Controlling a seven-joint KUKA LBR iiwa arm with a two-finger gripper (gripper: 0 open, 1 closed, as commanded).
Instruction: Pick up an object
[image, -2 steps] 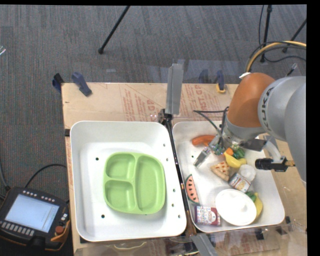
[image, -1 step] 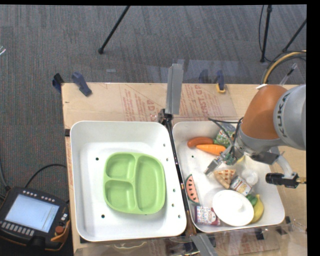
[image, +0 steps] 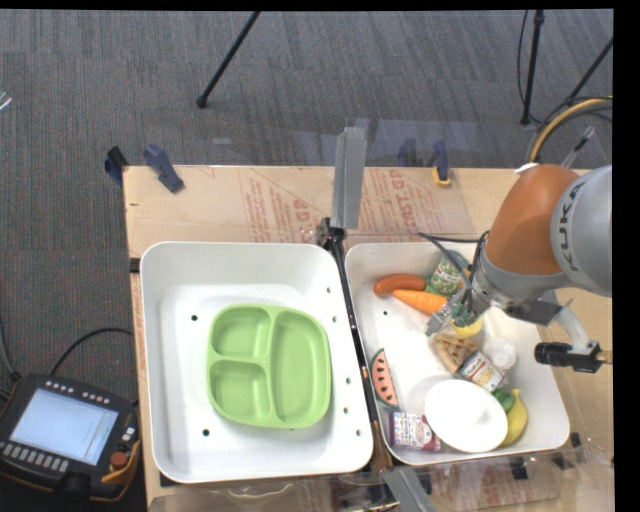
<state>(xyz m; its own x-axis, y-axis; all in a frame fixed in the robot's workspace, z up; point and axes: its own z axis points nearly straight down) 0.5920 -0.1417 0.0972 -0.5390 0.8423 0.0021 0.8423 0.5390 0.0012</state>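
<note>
The right bin (image: 400, 345) holds a jumble of toy food. A red sausage (image: 399, 283) and an orange carrot (image: 420, 300) lie near its back left. A green packet (image: 447, 275) sits behind them. My gripper (image: 447, 318) reaches down from the orange-banded wrist (image: 530, 235), just right of the carrot's tip. It is right by a yellow item (image: 466, 325) and above a toast-like piece (image: 455, 350). The wrist hides part of what is under it.
A white round plate (image: 465, 415) lies at the right bin's front, with a banana (image: 516, 416) beside it, a small carton (image: 410, 430) and a watermelon slice (image: 382, 378) to its left. The left bin (image: 170, 300) holds a green divided plate (image: 269, 366).
</note>
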